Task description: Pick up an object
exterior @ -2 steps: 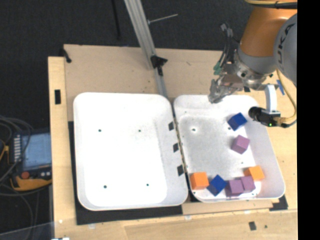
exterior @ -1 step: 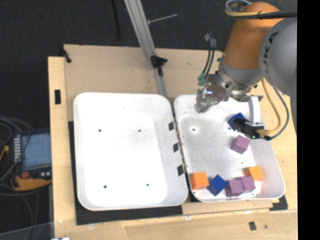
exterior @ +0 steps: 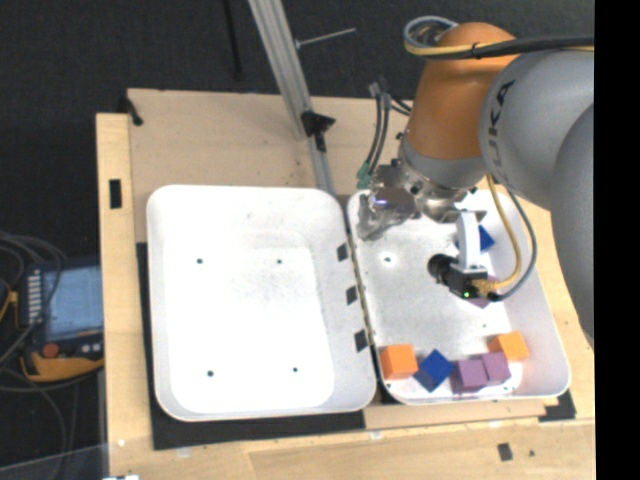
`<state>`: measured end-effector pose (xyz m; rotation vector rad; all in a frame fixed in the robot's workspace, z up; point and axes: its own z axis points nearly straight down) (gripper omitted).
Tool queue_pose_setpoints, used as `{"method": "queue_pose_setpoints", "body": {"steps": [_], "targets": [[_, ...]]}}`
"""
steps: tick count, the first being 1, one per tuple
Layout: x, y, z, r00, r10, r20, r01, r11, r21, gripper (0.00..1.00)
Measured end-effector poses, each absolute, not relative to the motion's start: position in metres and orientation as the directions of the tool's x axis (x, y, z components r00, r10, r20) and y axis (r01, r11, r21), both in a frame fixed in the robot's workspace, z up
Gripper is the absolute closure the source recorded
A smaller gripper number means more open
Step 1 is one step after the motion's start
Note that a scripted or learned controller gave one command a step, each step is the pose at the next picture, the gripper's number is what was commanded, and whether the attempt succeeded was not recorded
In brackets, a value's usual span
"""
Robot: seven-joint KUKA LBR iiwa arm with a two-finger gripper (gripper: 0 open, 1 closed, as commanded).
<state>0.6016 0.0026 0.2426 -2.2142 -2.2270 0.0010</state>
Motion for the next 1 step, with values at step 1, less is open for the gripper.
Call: {"method": "queue_pose_setpoints", "body": {"steps": [1], "targets": [[0.5800,0.0509,0.2519,-0.008,1.000,0.003,1.000,0.008,0.000,1.00]]}}
